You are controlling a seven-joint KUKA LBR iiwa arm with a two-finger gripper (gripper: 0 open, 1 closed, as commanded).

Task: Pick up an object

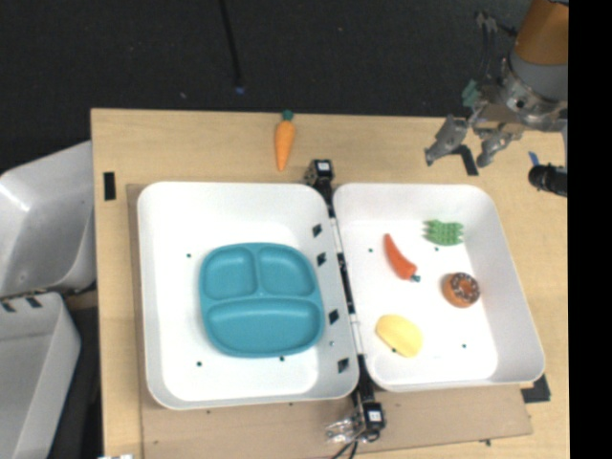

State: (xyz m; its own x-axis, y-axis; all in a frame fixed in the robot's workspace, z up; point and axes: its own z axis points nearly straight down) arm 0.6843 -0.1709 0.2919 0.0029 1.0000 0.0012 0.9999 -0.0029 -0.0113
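Gripper hangs above the bench, past the far rim of the right bin, up near that bin's far right corner. Fingers spread apart, nothing btwn them. No object picked yet, by the look of it.

Candidates, all placed rel. to the right bin: green leafy toy in its far part, closest to the gripper. Red chili pepper near the bin's middle, lying at a slant. Brown donut toward the right wall. Yellow lemon-like piece in the near part. Carrot sits on the bare bench beyond the bin's far left corner, outside both bins. Blue divided plate is in the neighbouring left bin.

Risks, as I judge them:
- Straight descent from here probably lands on bench or bin rim, not on an obj; needs to move in over the bin first.
- Green toy is flat and low, so fingers may close over it and come up w/ nothing.
- Chili is thin and angled; if the jaw line doesn't cross it, it could roll or squirt out.
- Donut and lemon piece are rounded, so an off-centre pinch may pop them aside.
- Donut close to the wall: a finger may clip it.
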